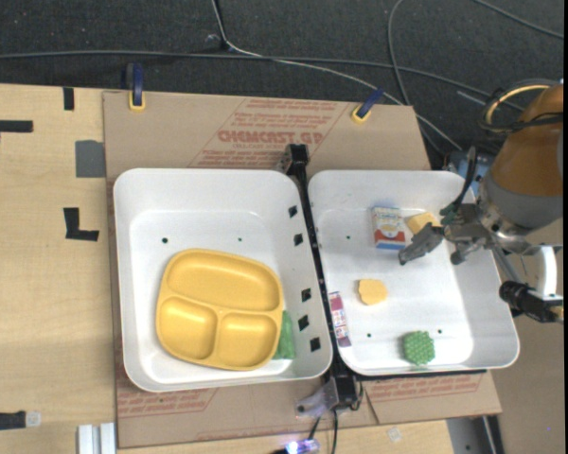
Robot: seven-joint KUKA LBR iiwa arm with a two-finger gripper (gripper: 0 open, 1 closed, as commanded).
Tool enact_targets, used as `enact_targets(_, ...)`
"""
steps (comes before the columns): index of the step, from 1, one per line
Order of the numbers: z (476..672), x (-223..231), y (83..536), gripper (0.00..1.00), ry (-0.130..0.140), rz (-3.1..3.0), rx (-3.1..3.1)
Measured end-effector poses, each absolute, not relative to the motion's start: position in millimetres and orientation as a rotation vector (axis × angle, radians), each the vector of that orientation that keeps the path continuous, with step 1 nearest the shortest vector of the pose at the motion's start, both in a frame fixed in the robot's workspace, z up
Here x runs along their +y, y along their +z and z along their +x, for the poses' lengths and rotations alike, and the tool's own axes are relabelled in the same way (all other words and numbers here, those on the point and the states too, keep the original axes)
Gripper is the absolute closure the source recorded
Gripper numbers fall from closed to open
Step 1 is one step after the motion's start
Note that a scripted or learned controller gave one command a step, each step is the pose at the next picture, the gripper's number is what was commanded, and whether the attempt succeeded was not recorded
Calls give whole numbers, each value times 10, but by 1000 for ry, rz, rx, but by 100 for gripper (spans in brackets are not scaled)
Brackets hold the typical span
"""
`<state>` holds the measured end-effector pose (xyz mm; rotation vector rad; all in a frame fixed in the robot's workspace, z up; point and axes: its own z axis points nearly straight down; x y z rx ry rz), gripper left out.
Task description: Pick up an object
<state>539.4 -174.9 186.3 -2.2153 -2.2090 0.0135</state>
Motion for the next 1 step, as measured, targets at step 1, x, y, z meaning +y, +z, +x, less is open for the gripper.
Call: enact_targets(1,5428,-1745,1941,0,1,-2219,-2222)
